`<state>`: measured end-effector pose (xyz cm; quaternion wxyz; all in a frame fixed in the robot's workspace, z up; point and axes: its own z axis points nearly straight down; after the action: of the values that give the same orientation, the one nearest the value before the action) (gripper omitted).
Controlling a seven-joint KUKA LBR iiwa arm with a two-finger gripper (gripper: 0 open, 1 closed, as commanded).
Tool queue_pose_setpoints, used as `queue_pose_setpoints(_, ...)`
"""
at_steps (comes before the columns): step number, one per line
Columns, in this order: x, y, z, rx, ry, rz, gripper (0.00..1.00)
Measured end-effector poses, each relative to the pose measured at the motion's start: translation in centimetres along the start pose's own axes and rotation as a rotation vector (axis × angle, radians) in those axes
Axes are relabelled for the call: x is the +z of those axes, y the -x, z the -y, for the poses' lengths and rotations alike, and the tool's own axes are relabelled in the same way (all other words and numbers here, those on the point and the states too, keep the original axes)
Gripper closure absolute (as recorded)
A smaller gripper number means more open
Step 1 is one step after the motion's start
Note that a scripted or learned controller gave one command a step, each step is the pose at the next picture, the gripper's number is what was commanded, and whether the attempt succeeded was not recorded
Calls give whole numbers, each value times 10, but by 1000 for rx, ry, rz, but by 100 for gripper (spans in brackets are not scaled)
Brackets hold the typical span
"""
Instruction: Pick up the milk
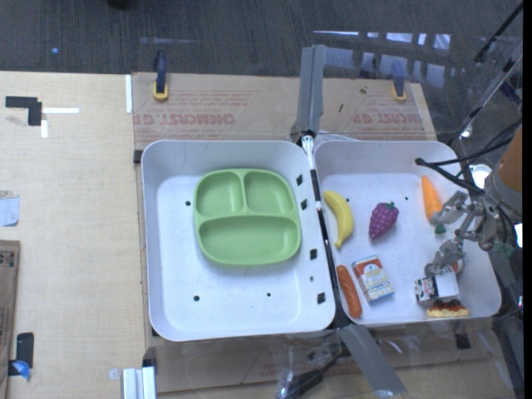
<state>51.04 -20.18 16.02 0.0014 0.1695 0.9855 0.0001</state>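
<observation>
You're looking at even, bright overhead light, no hard shadows. The bins (158, 248) read clean white, close to blown out on the rims. The plate (247, 216) throws only a thin soft shadow along its lower edge. Right of the bins, a glare spot (480, 175) sits by the arm, and pale reflections streak above the bins. Floor above the bench is dim. Focus is soft overall; small print on items right of the plate is unreadable. Slight perspective slant, no obvious edge warp.

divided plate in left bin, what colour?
Light green divided plate, clearest in the camera view.
</observation>
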Motion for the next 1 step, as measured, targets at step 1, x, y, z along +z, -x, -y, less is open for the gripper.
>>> queue_pose_setpoints(1,69,-4,20,-71,1,-2,0)
